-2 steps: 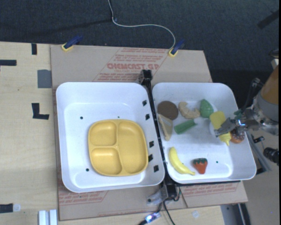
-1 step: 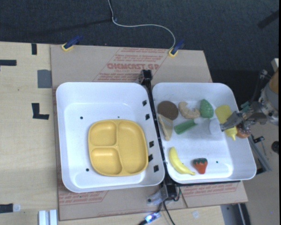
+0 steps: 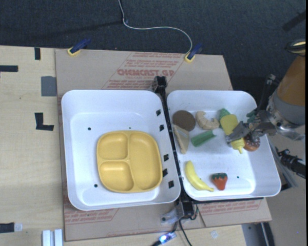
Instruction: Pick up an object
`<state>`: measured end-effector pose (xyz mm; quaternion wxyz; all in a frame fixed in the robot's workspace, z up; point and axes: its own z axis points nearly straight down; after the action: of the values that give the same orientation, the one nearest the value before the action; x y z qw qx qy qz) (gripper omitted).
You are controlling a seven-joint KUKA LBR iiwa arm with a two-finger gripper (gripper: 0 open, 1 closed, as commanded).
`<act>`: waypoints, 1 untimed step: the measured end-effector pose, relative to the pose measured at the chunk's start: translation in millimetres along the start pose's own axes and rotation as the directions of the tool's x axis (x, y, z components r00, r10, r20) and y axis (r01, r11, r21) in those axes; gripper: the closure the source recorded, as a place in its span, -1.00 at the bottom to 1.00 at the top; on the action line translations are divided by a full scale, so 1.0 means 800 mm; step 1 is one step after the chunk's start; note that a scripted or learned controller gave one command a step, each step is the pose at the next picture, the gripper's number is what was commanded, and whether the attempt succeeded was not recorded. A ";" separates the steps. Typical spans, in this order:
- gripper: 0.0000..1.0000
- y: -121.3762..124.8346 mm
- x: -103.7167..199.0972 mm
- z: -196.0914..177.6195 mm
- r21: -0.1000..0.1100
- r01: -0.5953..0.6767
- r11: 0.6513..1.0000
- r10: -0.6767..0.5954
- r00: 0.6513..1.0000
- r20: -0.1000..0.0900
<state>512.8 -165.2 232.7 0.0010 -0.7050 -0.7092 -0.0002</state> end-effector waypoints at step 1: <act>1.00 0.019 0.074 -0.003 0.001 0.002 1.000 -0.002 1.000 0.000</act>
<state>527.3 -106.0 235.2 0.0013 -0.7043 -0.7099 -0.0001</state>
